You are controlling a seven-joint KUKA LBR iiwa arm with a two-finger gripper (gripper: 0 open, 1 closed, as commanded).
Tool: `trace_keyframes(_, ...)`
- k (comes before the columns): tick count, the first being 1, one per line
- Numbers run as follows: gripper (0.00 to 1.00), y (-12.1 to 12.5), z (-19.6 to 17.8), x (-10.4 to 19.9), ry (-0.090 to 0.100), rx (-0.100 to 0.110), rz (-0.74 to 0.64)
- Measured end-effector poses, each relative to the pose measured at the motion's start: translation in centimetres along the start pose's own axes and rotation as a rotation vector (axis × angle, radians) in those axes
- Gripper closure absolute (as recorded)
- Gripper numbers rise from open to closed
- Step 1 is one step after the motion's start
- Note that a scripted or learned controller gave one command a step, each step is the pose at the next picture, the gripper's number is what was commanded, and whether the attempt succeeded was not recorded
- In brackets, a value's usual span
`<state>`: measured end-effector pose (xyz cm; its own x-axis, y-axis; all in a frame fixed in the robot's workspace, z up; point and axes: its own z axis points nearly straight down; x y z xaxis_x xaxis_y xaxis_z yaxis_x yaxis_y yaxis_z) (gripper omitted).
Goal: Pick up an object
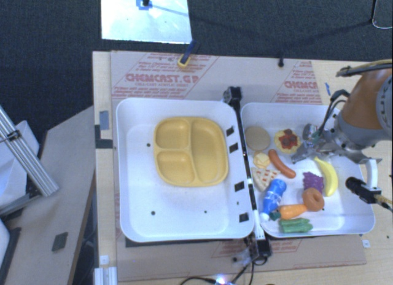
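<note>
The right bin holds several toy foods. Among them are a tan disc, a small pizza, a red sausage and a waffle piece. There are also a blue bottle, a carrot, a green vegetable, a donut, purple grapes and a banana. My gripper hangs low in this bin, between the pizza and the banana and just above the grapes. I see nothing held in it.
The left bin carries a yellow divided plate. A black hinge strip runs between the two bins. The arm's orange band reaches over the right bin's far right corner. A black part juts over the right rim.
</note>
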<state>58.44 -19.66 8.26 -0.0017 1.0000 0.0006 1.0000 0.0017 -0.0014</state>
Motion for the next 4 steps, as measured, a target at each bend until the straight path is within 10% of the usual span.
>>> trace_keyframes(1,1.0,0.1,-1.3,-0.1,-0.002,-0.006,0.0)
trace_keyframes(3,1.0,0.3,-14.0,0.7,-0.003,-0.01,-0.003)
trace_keyframes(4,1.0,0.4,-14.2,0.7,-0.002,-0.005,-0.003)
